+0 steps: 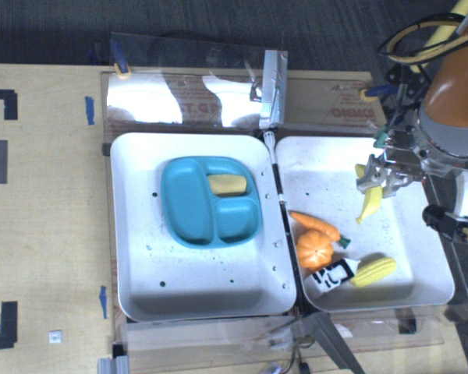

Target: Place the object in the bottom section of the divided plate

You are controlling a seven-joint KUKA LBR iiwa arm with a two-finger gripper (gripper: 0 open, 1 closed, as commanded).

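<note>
Pale wood made up the surface [39, 224], which carried two shallow white bins side by side. In the left bin [140, 271] lay the blue divided plate [191, 205], and a yellowish block [228, 185] sat in its upper right section; the other sections showed bare blue. The right bin [421, 283] held the loose things. My arm [452, 107], orange-banded above the wrist, reached in over that bin's upper right part. My pincer [379, 176] hung above the bin floor with its fingers closed on the top of a yellow banana [370, 202], which dangled tilted beneath them. Toward the bin's left side an orange carrot [316, 224] lay touching a small orange pumpkin [313, 249]. Just beside these, nearer the lower edge, a black-and-white tag [332, 275] lay against a yellow ear of corn [374, 270].
</note>
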